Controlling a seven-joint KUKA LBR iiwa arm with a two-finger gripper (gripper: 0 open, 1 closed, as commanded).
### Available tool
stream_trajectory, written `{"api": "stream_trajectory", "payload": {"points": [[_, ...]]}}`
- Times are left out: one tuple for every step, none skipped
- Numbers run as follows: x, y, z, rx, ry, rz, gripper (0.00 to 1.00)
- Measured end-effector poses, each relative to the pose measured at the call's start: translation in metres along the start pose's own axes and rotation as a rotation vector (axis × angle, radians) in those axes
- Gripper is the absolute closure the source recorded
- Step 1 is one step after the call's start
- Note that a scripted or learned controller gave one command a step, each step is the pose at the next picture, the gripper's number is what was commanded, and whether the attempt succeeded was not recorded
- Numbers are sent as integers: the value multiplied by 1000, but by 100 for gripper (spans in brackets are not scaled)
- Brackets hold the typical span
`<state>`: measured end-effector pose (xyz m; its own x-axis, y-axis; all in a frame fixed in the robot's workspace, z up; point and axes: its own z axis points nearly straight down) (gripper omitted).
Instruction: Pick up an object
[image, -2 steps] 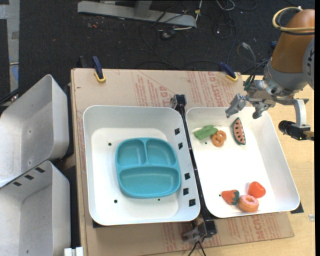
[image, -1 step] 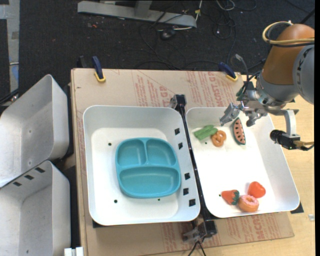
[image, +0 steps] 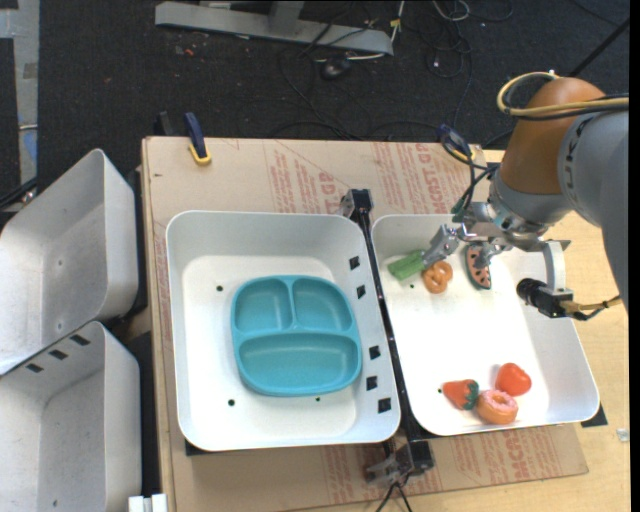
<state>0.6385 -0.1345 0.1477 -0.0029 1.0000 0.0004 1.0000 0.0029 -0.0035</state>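
Orange toy (image: 436, 277), lying in the right bin (image: 560, 380), is being targeted just below the fingers (image: 452, 243); their spread cannot be told. Green piece (image: 406, 266) and watermelon slice (image: 479, 267) are flanking them closely.

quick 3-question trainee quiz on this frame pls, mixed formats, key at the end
1. True or false: the teal divided plate lies in the right bin.
2. Which item lies closest to the gripper? A) pink donut B) watermelon slice C) teal divided plate
3. Fill in: three toy foods sit clustered near the right bin's ____ edge (the edge nearest the camera): the pink donut, a red pepper and a strawberry-like piece.

Key: 1 false, it lies in the left bin. 2 B. 3 front.
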Motion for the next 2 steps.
{"api": "stream_trajectory", "payload": {"points": [[-1,1,-14,-6,-1,0,100],[-7,5,-59,-8,-2,1,100]]}}
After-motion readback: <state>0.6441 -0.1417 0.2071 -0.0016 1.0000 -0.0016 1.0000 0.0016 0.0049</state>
